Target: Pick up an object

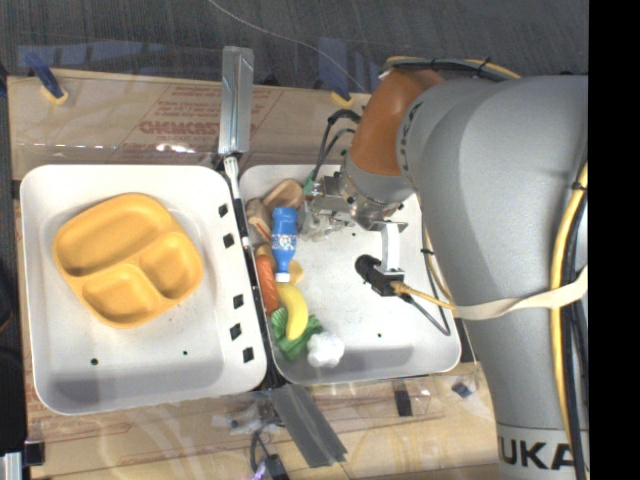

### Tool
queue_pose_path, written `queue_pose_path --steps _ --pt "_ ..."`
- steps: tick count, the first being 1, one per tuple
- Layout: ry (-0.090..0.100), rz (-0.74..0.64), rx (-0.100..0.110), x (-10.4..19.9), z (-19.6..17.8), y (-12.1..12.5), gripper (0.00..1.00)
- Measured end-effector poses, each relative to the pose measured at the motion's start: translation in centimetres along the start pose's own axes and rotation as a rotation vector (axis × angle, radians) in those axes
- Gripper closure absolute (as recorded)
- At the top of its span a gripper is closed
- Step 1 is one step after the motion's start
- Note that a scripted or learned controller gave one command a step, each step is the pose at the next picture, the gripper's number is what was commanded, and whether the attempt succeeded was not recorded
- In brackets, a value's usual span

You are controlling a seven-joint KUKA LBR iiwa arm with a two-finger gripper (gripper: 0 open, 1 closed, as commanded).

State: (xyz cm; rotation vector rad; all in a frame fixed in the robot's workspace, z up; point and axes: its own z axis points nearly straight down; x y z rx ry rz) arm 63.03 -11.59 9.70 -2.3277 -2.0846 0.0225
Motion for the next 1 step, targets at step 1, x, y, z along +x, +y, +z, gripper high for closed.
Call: queue_pose_path --steps 1 --pt "0.000 -0.002 -0.003 0.04 -0.10 0.11 0.00"
